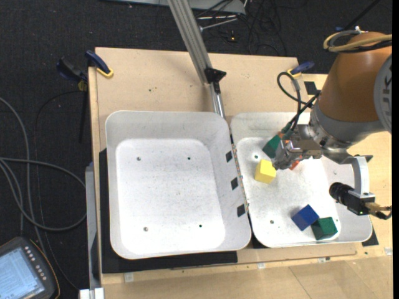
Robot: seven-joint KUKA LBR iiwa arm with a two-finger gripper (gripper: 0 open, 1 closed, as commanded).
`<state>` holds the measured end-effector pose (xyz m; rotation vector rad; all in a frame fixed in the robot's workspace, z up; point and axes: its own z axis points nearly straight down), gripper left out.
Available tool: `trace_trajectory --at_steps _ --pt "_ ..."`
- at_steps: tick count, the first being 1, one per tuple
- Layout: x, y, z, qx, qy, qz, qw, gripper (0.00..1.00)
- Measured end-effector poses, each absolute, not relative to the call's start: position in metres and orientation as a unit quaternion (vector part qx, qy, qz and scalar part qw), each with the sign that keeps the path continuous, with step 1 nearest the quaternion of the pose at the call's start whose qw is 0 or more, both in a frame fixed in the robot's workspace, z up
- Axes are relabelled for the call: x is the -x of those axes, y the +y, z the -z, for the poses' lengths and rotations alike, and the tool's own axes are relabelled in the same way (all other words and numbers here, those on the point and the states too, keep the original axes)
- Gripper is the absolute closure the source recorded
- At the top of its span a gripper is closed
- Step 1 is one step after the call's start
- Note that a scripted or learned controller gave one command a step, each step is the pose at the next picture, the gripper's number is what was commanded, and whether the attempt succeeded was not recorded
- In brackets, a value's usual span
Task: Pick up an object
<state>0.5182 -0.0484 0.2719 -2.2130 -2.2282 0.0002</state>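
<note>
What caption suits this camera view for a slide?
Arm's tool low in the right bin beside a yellow block; blue block and green block nearby.

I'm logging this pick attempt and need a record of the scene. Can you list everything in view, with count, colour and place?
bins: 2, white, side by side on the bench; left bin, right bin
yellow block: 1, yellow, right bin, near its left wall
blue block: 1, blue, right bin, front part
green block: 1, dark green, right bin, touching the blue block's right side
green object: 1, dark green, right bin, at the gripper, partly hidden
bench: 1, light wood, under both bins
clamps: 2, blue and yellow, bench's back corners
metal pole: 1, grey, slanting over the bench's back
screen: 1, lower-left floor
arm: 1, grey and orange, from the right
gripper: 1, above the right bin, beside the yellow block
</note>
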Motion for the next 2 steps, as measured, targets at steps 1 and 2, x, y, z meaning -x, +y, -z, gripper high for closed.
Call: trace_trajectory --at_steps 1,2 --pt "-0.521 0.003 -0.248 0.704 -0.71 -0.0007 0.002 1.0" --pt "-0.521 0.051 -0.231 0.704 -0.71 -0.0008 0.002 1.0"
